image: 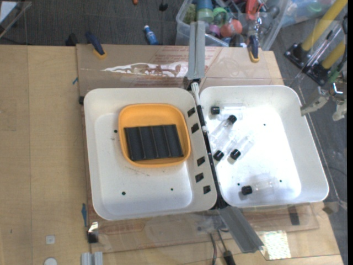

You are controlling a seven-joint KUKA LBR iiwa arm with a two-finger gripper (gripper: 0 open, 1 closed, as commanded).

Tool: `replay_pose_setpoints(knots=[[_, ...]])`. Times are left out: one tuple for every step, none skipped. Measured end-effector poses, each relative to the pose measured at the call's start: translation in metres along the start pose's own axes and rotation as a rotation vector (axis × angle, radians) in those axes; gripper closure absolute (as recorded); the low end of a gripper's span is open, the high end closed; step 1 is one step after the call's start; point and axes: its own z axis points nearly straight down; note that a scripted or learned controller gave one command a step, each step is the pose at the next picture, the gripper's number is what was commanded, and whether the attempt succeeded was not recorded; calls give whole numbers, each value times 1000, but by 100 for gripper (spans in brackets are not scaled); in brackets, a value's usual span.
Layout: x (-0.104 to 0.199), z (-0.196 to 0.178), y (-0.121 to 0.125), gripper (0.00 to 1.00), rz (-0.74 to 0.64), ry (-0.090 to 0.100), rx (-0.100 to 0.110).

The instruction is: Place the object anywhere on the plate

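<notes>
Whether the jaws are apart or together cannot be told from the camera view, so nothing can be said to be held. In the left bin (pixel 110 197) an orange plate (pixel 126 117) is set slightly toward the far side, and a black ridged block (pixel 153 142) lies flat on it, covering most of its floor. The block's near edge is close against the plate's near rim. If the block is taken as the task's thing, the placing is judged to be done already. In the right bin (pixel 298 148) several clear vials (pixel 242 147) with black caps are scattered, lying on their sides and apart from one another. A row of black clips (pixel 198 148) is seen along the join between the bins, and both bins are carried by a wooden worktop (pixel 38 148). Should a vial be meant instead, trouble is to be expected. A clear, round body is easily misjudged against the white floor and may be squeezed out of a closing grip or rolled aside. Little bare plate is left by the block, so a vial set down might be tipped over the rim. The block itself could be nudged off the near rim by a low pass.
</notes>
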Motion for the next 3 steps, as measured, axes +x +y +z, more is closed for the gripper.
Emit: replay_pose_setpoints(knots=[[1, -10, 1, 100, -4, -2, -2], [-3, -71, 67, 100, -329, -2, -3], [-5, -119, 103, 100, -595, -3, -6]])
